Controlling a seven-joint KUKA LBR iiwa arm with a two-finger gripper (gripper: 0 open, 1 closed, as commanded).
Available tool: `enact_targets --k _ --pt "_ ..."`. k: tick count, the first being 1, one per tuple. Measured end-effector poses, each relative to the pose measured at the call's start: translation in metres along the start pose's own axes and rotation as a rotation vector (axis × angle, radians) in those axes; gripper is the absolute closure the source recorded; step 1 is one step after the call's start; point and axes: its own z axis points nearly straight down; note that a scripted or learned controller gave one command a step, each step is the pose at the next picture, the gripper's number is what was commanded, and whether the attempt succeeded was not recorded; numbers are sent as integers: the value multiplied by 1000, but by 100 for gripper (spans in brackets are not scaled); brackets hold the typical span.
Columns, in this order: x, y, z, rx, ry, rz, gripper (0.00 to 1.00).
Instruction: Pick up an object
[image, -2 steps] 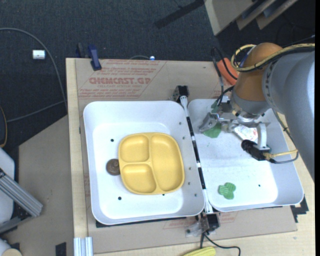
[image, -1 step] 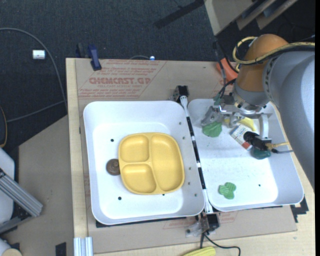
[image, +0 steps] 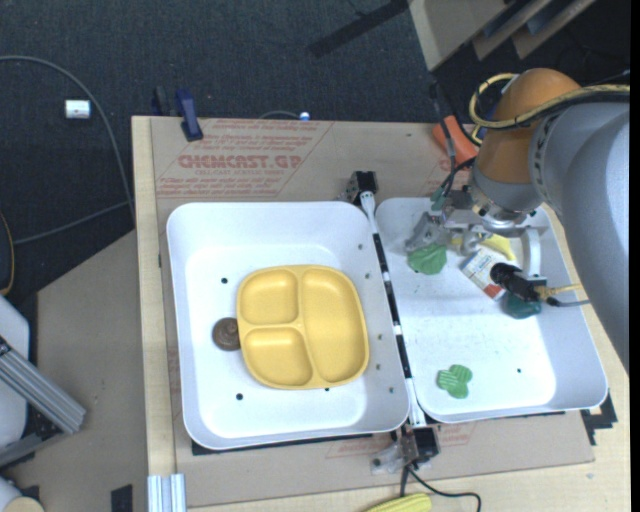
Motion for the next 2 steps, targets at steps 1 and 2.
enact_targets --k 1,2 --pt "-95 4 -2 -14 1 -6 0" --pt "-98 -72 -1 -17 -3 -3 0"
